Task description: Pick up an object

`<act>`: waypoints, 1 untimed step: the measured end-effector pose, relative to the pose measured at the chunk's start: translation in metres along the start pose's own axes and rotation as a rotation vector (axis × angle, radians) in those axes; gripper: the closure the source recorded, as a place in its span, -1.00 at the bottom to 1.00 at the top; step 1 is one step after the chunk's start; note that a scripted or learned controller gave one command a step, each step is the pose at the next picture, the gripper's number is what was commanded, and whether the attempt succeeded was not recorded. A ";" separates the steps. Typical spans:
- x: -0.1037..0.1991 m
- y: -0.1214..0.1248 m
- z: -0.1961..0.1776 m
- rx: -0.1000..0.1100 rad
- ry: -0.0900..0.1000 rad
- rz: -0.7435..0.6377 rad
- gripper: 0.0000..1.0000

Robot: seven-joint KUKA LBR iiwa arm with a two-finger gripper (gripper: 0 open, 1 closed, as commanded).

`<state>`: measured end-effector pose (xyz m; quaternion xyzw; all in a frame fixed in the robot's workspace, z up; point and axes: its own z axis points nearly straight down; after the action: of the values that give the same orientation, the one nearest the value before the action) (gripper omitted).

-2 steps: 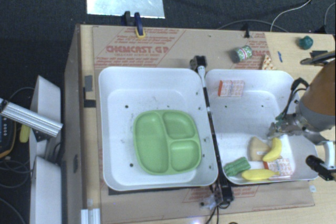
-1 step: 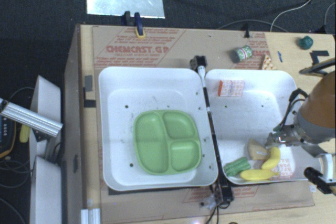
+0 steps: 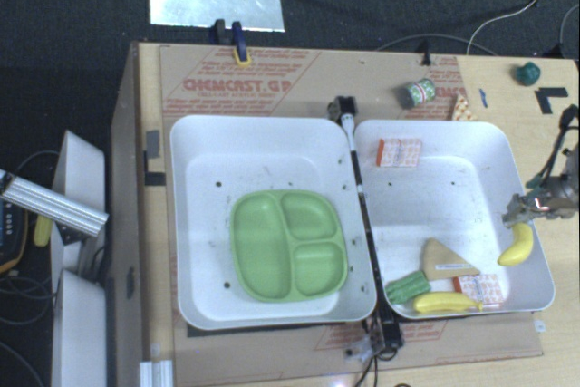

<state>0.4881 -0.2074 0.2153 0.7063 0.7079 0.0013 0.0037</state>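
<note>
Hand [image 3: 526, 211] of the arm sits at the right rim of the right bin [image 3: 453, 140], low over the bin's edge; whether its fingers are apart or closed cannot be told from this slanted view, and nothing can be seen gripped in it. Just below it lies one small yellow banana [image 3: 517, 246], curved, against the bin's right wall, very near the hand; contact cannot be told.

Two white bins stand side by side on the table [image 3: 272, 77]. The left bin [image 3: 199, 149] carries one thing: a green divided plate [image 3: 290, 245] with three compartments, lying flat toward the bin's front.

The right bin carries six things. One white-and-orange packet [image 3: 399, 152] lies near the back wall, well apart from the rest. Along the front wall are one green vegetable-like piece [image 3: 407, 287] at the left corner, one long yellow piece [image 3: 447, 303] just beside it, one tan wedge [image 3: 445, 257] with a white label behind them, and one red-and-white packet [image 3: 480, 287] touching the wedge's front right. The small banana is the sixth.

On the table behind the right bin lie one small green-and-white can [image 3: 420, 92] on its side and one teal ball [image 3: 528, 72] farther right.
</note>
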 end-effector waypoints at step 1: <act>0.000 0.001 -0.009 0.000 0.000 -0.003 1.00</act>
<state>0.4888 -0.2071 0.2247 0.7054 0.7088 0.0016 0.0036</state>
